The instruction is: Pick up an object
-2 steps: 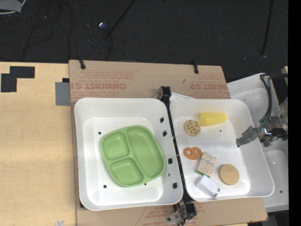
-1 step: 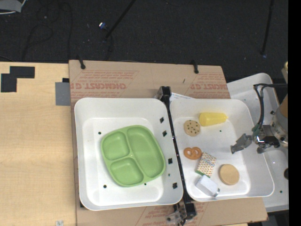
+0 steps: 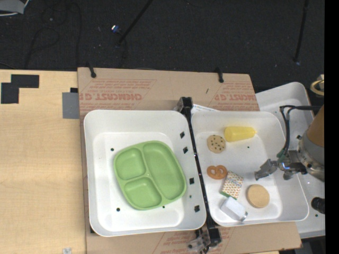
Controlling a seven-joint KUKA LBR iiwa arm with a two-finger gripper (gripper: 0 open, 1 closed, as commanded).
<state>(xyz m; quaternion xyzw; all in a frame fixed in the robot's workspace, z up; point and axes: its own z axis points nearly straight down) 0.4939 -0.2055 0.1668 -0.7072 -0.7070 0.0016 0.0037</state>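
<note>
Two shallow white bins are seated side by side on a brown cardboard sheet [image 3: 159, 89] that is laid over the light wooden worktop [image 3: 37, 168]. The left white bin [image 3: 100, 194] is occupied by a green plastic three-compartment plate [image 3: 149, 174], which is positioned flat at its centre.

The right white bin [image 3: 296, 208] carries six small items. A yellow elongated plastic piece [image 3: 239, 133] is located in the upper part of the bin. A round speckled cookie [image 3: 216, 143] is placed just beside it, to the lower left. A brown pretzel-shaped toy [image 3: 216, 172] is found below the cookie, near the divider between the bins. A small patterned packet [image 3: 232, 185] lies just beside the pretzel, to the lower right. A white rectangular block [image 3: 233, 209] is positioned below the packet, near the bottom rim. A tan round disc [image 3: 258, 196] rests to the right of the packet, well apart from the yellow piece.

The grey arm with its jaws [image 3: 266, 171] is seen at the right edge of the frame, over the right side of the right bin and above the tan disc. Nothing is seen between the jaws; whether they are spread or pressed together cannot be told.
</note>
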